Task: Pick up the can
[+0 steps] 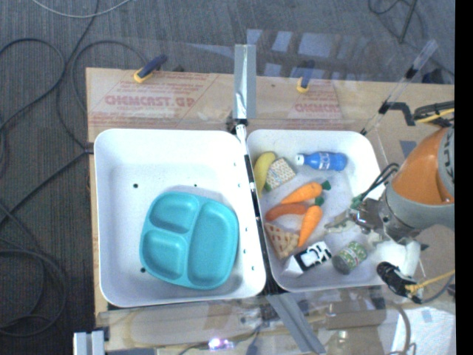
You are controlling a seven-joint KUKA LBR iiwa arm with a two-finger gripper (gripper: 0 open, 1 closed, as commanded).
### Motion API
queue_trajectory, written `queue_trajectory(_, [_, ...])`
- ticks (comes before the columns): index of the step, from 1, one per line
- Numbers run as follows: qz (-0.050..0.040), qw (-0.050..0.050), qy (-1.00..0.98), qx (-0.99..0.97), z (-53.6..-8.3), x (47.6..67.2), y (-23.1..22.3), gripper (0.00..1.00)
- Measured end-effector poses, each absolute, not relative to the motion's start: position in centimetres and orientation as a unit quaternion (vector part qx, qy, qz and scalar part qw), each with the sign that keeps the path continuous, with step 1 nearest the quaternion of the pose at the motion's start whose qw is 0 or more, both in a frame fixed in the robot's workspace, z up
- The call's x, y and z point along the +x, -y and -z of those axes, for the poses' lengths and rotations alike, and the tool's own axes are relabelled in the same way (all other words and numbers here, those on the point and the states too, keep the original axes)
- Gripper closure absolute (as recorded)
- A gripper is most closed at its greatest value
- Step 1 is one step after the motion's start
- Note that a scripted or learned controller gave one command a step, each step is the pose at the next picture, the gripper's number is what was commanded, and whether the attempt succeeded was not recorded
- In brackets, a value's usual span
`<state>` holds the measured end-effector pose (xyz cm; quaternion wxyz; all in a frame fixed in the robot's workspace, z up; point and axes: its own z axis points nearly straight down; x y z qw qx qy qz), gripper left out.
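I see the can (349,257) lying on its side in the near right corner of the right bin (367,148), a small greenish-grey cylinder close to the bin's front wall. Just to its left sits a black-and-white toy (312,257), and beyond that a waffle-patterned piece (278,237). Three carrots (302,194) lie in the middle of that bin, with a banana (263,168) and a tan block (281,173) toward the far left corner and a blue bottle (323,161) on its side along the far wall. My claw (363,217) hangs over the bin's right edge, just beyond the can and apart from it; I cannot tell how wide it stands. In the left bin (111,198) a teal divided plate (191,239) rests alone. Both bins sit on the counter (148,102).
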<state>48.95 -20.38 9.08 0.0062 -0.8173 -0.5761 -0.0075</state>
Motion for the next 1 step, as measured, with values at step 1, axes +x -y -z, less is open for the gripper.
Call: queue_trajectory(1, [0.0054,-0.001,0.576,-0.818,-9.94,49.00,20.72,1.00])
